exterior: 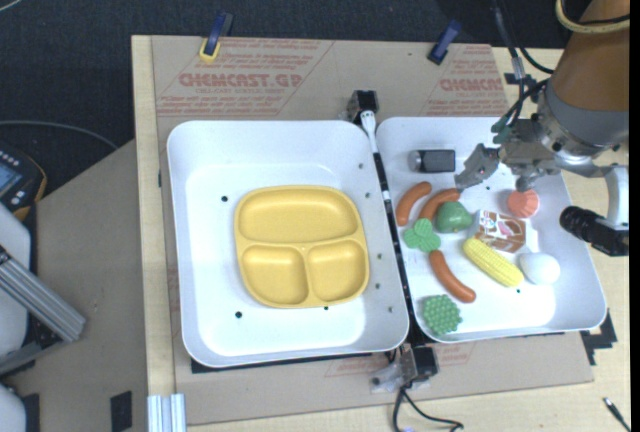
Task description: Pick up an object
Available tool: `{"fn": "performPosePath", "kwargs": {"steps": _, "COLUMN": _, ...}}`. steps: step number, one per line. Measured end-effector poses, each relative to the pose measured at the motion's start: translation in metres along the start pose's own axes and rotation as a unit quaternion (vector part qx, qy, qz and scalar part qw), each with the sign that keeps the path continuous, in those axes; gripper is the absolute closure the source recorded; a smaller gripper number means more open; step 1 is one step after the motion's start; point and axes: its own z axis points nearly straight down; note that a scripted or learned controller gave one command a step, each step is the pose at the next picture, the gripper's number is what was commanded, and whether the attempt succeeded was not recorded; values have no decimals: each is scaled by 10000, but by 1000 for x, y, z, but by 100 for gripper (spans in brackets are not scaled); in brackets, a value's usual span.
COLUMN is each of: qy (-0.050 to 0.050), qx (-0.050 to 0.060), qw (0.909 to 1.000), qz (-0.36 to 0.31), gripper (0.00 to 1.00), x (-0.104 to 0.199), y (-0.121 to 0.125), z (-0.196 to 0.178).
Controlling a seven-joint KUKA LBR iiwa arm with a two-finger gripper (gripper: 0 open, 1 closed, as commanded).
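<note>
So far nothing is picked up: the grey two-finger gripper (497,160) hangs at the frame's right over the right white bin (575,305), fingers spread and bare; the yellow plastic corn cob (493,261) lies below it among other toy foods.

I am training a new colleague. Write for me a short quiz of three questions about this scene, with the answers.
1. True or false: the yellow divided plate lies in the left bin.
2. Which toy lies nearest the right bin's front edge? A) corn cob B) broccoli C) white egg
3. Fill in: the gripper hovers over the ____ bin.

Key: 1 true; 2 B; 3 right.
</note>
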Motion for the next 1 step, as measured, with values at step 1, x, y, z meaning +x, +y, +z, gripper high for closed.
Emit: {"fn": "performPosePath", "kwargs": {"steps": 1, "qy": -7, "qx": -67, "qw": 10000, "qz": -12, "gripper": 0, "x": 0, "y": 2, "z": -7}}
